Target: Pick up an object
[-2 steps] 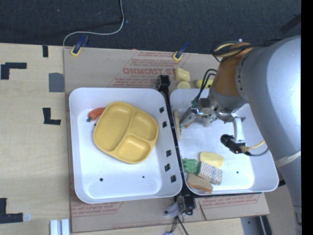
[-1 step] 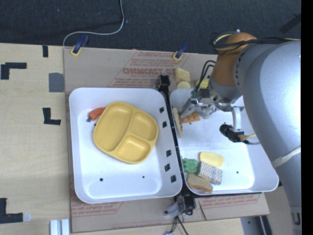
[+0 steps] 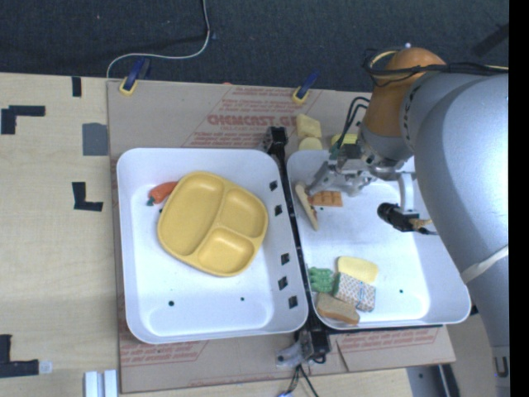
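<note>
My gripper [image 3: 329, 184] hangs low over the back left part of the right bin [image 3: 413, 251], just above a small orange waffle-like piece [image 3: 325, 198]. A tan flat stick [image 3: 307, 209] leans against the bin's left wall beside that piece. At the front of this bin lie a yellow cheese wedge [image 3: 357, 268], a green item [image 3: 322, 281], a patterned packet [image 3: 357, 292] and a brown bread slice [image 3: 337, 308]. Whether the gripper touches the waffle-like piece cannot be made out.
The left bin [image 3: 140, 304] bears a yellow divided plate [image 3: 213, 223] with an orange carrot [image 3: 163, 192] at its back left edge. Two pale yellow pieces [image 3: 308, 131] sit behind the right bin. The grey arm [image 3: 463, 155] covers the right bin's right side.
</note>
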You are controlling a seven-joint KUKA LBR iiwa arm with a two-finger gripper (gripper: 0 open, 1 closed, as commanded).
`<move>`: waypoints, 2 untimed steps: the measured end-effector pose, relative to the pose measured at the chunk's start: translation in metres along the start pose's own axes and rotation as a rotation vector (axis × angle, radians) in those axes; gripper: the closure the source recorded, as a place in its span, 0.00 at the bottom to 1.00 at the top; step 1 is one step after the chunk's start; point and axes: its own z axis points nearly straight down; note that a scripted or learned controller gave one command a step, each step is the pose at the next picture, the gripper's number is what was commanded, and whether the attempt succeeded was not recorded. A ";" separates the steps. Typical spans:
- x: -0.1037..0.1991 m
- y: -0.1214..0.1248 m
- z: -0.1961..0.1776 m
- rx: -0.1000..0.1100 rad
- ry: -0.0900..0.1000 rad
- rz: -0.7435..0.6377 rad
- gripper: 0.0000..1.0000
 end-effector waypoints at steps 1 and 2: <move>0.019 -0.009 -0.008 -0.012 -0.011 0.005 0.00; -0.006 0.003 -0.001 -0.020 0.000 0.004 0.00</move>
